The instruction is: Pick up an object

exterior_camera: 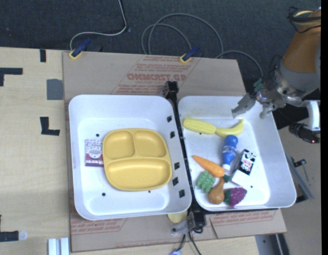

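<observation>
White right bin (270, 158): banana (231, 128) near tool (254, 106).

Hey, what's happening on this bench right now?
A grey robot arm with an orange band reaches in from the right, its gripper hanging over the upper right corner of the right bin with nothing between its fingers. That bin holds toy food: corn, a banana, a carrot, a blue bottle, purple grapes and more. The left bin holds a yellow divided plate and a small card. Nothing has been picked up yet.
</observation>
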